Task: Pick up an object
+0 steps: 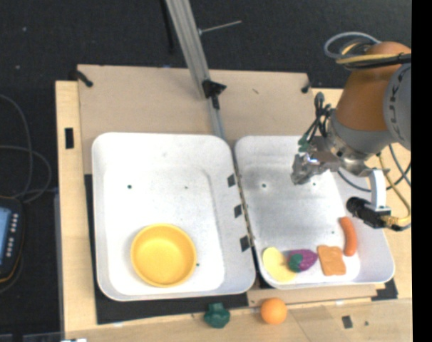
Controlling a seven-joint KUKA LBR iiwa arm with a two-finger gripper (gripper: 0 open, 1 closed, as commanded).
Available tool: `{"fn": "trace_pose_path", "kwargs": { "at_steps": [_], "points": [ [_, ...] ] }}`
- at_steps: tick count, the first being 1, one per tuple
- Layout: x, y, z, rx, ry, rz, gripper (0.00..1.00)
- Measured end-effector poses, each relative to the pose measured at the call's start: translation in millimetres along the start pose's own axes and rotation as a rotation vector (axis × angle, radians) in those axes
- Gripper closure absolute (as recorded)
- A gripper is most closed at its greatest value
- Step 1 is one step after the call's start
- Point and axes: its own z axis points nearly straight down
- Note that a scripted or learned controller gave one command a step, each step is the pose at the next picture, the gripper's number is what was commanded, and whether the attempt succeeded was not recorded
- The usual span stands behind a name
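Observation:
My gripper (302,172) hangs over the upper middle of the right bin (287,205), above bare bin floor, with no object seen between its fingers. Along the right bin's near edge lie a pale yellow piece (273,262), a purple and green object (299,260), an orange block (331,260) and an orange-red sausage-shaped piece (349,235). All of them sit well below and to the right of the gripper. A yellow bowl (163,254) rests in the left bin (159,177) at its near side.
An orange ball (273,310) and a small green object (217,315) lie on the bench in front of the bins. A metal pole (194,48) slants up from between the bins at the back. Cables and a black fitting (369,212) hang by the arm's right side.

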Motion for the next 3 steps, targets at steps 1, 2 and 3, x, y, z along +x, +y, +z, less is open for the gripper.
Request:
{"fn": "trace_pose_path", "kwargs": {
  "at_steps": [1,2,3],
  "points": [
    [48,-6,5,0.001,0.001,-0.011,1.00],
    [101,-20,-4,0.001,0.003,-0.013,1.00],
    [160,-18,-16,0.000,0.002,-0.013,1.00]
  ]
}}
